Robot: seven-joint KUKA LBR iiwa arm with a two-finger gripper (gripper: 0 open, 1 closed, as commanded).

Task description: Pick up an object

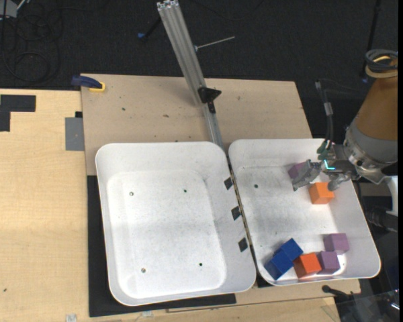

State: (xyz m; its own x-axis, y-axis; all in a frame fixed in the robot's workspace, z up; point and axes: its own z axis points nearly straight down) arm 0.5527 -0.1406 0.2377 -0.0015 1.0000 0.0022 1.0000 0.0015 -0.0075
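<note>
Orange block (320, 193) sits near the right bin's (269, 159) far right edge, just below my gripper (314, 174); I cannot tell the claw's state from here. A purple block (298, 172) lies right beside it, so I judge a descent could clip that one and knock both aside.

Even bright overhead light, white bins (168, 154) near glare, soft short shadows beside blocks (307, 263), dark murky floor (87, 25) behind, slightly soft grainy focus throughout
</note>
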